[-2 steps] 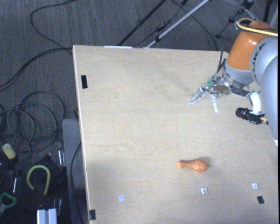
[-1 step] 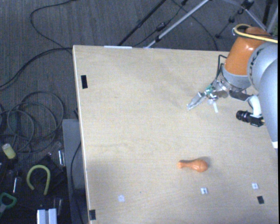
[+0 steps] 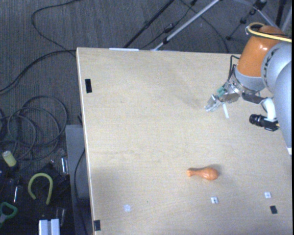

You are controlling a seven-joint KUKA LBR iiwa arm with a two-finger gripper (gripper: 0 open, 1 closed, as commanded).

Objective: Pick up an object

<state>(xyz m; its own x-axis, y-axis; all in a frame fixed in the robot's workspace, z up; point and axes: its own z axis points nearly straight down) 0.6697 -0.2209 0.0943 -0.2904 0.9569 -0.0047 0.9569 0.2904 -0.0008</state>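
Orange object (image 3: 204,173) lies apart from gripper (image 3: 214,104) — its shape perhaps pear-like

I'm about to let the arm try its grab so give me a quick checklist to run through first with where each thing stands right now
1. Target in sight: ok. The orange object lies on the wooden board, nothing covering it.
2. Room around the target: ok. Only small flat markers lie nearby, not touching it.
3. Claw over the target: not ok. The claw sits well toward the far side of the board, apart from the object.
4. Claw free of any load: ok. Nothing shows between its tips.
5. Claw opening: cannot tell, too small and blurred.
6. Claw height above the board: cannot tell from this slanted view.
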